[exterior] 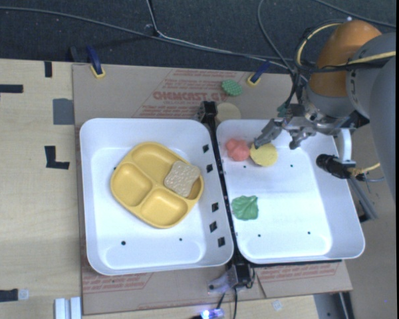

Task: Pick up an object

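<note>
- The gripper (pixel 279 135) hangs over the back of the right bin (pixel 332 238), its two fingers spread apart with nothing between them.
- One dark fingertip (pixel 262 139) sits just above the yellow piece (pixel 265 155); whether it touches is unclear.
- The yellow piece lies near the bin's back left corner, touching or just beside the pink piece (pixel 237 149) on its left.
- The pink piece sits close to the bin's left wall, so that wall and the pink piece crowd the yellow one on that side.
- A green leaf (pixel 245 207) lies nearer the front, by the same wall, well apart from the gripper.
- The left bin (pixel 100 244) holds a yellow tray (pixel 136 185) with a cracker (pixel 182 179) in its right compartment.
- Behind the bins, on the cardboard (pixel 179 95), lies a small green piece (pixel 231 86).
</note>
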{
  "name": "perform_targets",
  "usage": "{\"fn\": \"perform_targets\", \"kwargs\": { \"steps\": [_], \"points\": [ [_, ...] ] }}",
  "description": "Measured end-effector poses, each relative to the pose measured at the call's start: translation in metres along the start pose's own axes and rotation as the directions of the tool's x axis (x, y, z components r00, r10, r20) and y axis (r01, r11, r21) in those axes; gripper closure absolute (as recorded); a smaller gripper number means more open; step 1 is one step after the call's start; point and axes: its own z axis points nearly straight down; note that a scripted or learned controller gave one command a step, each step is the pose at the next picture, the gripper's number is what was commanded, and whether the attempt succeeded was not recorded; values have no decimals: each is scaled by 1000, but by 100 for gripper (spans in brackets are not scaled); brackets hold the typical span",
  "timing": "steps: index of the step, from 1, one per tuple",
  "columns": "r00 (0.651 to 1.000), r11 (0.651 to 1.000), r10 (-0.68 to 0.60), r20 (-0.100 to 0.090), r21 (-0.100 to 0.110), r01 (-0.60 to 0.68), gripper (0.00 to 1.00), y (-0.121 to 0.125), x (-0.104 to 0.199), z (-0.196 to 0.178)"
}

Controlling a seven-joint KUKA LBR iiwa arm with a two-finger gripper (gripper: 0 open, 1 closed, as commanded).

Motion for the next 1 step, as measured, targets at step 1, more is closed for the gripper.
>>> {"fn": "perform_targets", "kwargs": {
  "steps": [1],
  "points": [
    [1000,1000,0,0,1,0,0,-11,-1,54]
  ]
}}
